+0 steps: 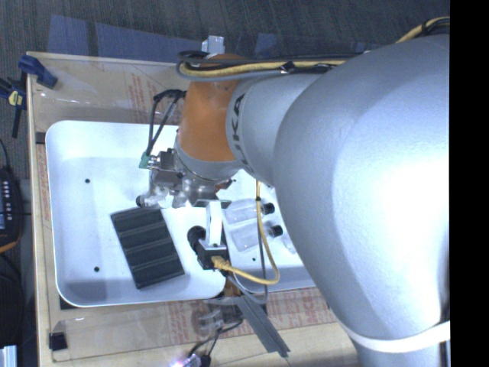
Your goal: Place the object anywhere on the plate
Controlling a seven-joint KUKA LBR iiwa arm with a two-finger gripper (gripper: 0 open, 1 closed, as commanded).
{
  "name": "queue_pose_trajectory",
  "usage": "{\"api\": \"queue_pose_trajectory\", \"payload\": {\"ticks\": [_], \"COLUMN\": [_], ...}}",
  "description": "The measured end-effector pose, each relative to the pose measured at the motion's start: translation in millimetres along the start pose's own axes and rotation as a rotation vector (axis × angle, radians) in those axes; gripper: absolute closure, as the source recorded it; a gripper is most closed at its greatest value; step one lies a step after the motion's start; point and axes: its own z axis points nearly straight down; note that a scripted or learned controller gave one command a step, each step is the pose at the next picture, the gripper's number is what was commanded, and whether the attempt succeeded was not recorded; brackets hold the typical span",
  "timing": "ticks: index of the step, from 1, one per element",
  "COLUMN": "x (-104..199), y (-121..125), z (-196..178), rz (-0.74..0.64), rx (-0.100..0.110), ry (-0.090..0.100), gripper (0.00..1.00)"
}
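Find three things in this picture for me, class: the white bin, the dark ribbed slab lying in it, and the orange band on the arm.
white bin (pixel 76 147): camera view, on its bare floor near the upper left corner.
dark ribbed slab (pixel 147 247): camera view, on the middle of its ridged top.
orange band (pixel 205 125): camera view, on its outer curve.

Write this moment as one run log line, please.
arm: over left bin | dark ribbed block: on bin floor | grasp: cannot tell

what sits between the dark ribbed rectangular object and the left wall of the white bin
In the camera view, only bare white bin floor lies between the dark ribbed rectangular object and the left wall of the white bin, apart from two small dark dots.
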Motion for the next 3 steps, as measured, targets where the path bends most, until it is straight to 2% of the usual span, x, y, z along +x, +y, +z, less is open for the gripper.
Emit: {"api": "queue_pose_trajectory", "payload": {"ticks": [1, 2, 3], "x": [5, 79, 9], "y": [-60, -73, -65], "z": [95, 96, 47], "rz": [0.072, 0.093, 0.276], "rx": [-0.01, -0.008, -0.001], "ry": [0.008, 0.007, 0.0], "gripper": [1.0, 1.0, 1.0]}}
